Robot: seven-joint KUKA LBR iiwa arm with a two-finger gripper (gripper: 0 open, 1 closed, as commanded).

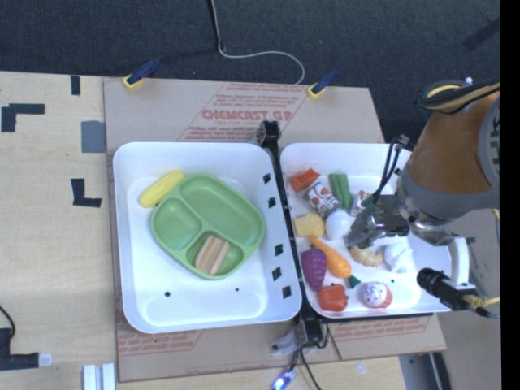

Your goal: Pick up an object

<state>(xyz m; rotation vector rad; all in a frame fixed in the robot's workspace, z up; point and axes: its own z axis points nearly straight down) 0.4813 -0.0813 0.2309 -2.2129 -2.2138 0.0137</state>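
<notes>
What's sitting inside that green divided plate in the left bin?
The green plate holds one tan, bread-like piece in its lower compartment. The other compartments look bare. Whatever lies beneath the plate is covered. A yellow corn cob lies beside its rim.

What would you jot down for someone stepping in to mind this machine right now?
Pincer: low in the right bin, among the toy food; whether it is open or shut can't be made out.
Things: carrot, purple grapes, tomato and green pepper lie in the right bin. Left bin has a green tray and corn.
Done: nothing visibly lifted.
Left: grasp one item and raise it.
</notes>
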